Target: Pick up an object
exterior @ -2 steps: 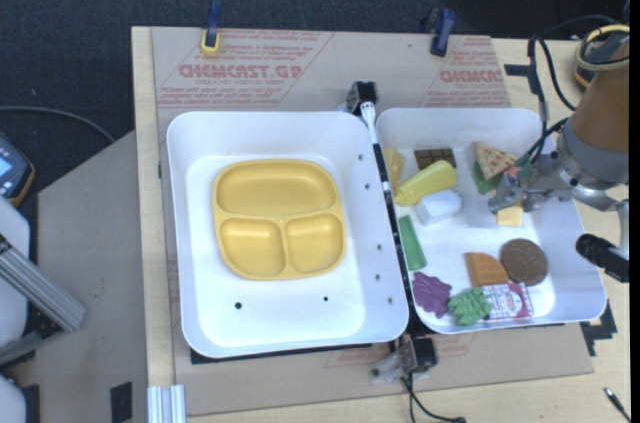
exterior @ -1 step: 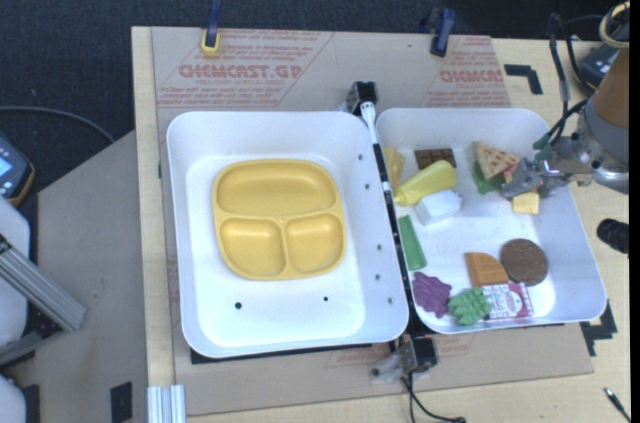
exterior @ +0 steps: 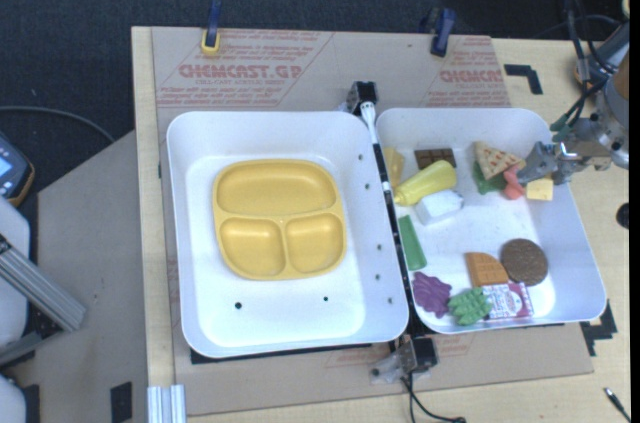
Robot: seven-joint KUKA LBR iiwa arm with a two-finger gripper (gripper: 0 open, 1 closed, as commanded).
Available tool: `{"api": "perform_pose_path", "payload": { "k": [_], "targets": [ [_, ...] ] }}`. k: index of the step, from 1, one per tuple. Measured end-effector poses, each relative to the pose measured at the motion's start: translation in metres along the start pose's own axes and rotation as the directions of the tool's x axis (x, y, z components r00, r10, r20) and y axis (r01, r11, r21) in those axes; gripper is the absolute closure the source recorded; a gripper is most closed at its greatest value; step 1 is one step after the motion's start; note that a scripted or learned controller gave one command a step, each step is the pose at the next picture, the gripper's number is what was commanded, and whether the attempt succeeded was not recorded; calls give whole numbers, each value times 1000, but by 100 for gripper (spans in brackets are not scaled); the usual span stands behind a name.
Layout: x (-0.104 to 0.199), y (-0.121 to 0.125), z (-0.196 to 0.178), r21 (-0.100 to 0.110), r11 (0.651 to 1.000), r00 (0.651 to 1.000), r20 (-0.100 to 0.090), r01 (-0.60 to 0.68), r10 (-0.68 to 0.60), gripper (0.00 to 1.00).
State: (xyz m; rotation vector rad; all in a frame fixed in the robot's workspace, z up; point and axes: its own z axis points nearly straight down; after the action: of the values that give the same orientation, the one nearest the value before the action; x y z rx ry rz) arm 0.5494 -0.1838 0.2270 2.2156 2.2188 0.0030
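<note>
The right bin [exterior: 580, 251] holds several toy foods. Along its far side lie a brown chocolate bar [exterior: 435, 157], a sandwich wedge [exterior: 493, 158], a small red piece [exterior: 514, 184] and a yellow cheese cube [exterior: 540, 191]. A yellow banana-like piece [exterior: 425, 183] and a white block [exterior: 440, 206] lie near the bin's left wall. My gripper [exterior: 553, 161] hangs low over the bin's far right corner, just above the cheese cube and right of the sandwich wedge. I see nothing held in it.
Nearer the front lie a green stick [exterior: 411, 243], an orange cracker [exterior: 485, 268], a brown cookie [exterior: 524, 261], purple grapes [exterior: 432, 292], a green broccoli [exterior: 468, 306] and a pink packet [exterior: 508, 301]. The left bin [exterior: 190, 211] holds a yellow divided plate [exterior: 280, 216].
</note>
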Motion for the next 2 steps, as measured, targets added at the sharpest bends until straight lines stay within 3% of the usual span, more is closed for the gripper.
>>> {"api": "perform_pose_path", "payload": {
  "k": [2],
  "targets": [
    [104, -3, 13, 8, 1000, 1000, -6, 4, -4, 100]
  ]
}}
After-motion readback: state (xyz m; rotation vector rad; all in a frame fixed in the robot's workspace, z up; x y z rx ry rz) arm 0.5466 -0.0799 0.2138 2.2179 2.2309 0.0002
